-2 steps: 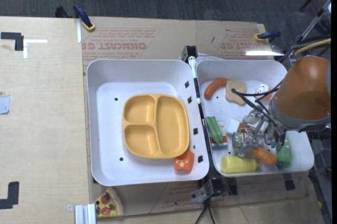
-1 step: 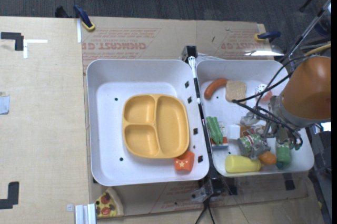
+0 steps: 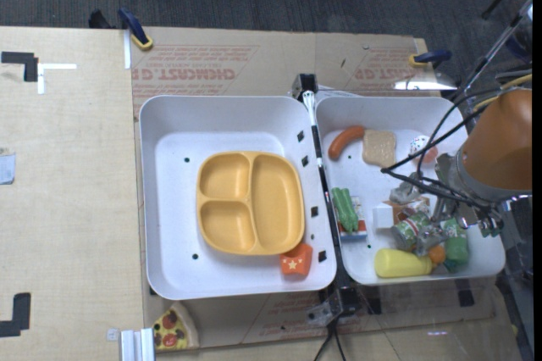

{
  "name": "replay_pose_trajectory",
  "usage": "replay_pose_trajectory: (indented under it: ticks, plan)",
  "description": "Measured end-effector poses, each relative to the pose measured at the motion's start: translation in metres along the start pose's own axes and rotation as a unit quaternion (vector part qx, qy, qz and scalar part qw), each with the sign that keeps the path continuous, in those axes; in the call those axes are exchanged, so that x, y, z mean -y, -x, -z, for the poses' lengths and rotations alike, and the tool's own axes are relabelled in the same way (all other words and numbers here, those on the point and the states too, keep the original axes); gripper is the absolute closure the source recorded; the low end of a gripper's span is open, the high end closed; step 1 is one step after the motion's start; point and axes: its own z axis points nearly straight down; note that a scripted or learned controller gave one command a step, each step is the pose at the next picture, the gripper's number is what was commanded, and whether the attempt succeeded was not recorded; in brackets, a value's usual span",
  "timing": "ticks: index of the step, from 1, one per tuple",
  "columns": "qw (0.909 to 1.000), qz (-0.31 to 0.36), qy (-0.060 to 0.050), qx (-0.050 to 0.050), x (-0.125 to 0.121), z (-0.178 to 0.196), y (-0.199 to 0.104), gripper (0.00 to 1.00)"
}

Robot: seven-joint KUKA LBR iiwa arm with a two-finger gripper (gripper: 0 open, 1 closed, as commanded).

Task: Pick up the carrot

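The jaws [image 3: 438, 225] hang low over the near right part of the right bin [image 3: 360, 270], buried in a heap of small items; how far they are open cannot be told, nor whether anything sits between them. Just below them a scrap of orange shows, likely the carrot [image 3: 436, 253], wedged between a green piece [image 3: 456, 250] on its right and the yellow piece [image 3: 401, 263] on its left. The bin's near rim lies right behind that cluster, so there is little room that way. The arm [image 3: 500, 143] covers the bin's right wall.

Left of the jaws lie a white block [image 3: 383, 217] and a green packet [image 3: 345, 209] against the dividing rims. Up and left of them a sausage [image 3: 345, 141] and a slice of bread [image 3: 378, 147] lie near the far rim, with bare floor between those and the heap.

Far to the left, the left bin [image 3: 161, 181] holds a yellow plate [image 3: 251, 202] and a red block [image 3: 296, 261] touching the plate's near corner. The tabletop [image 3: 63, 181] spreads beyond.
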Motion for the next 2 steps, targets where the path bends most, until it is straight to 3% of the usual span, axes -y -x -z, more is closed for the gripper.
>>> replay_pose_trajectory:
  ticks: [1, 2]
  plan:
    - [0.999, 0.038, 0.006, -0.022, 0.028, 0.176, 0.02, 0.0]
    - [0.9997, 0.0, 0.006, -0.025, -0.074, 0.107, 0.039, 0.0]
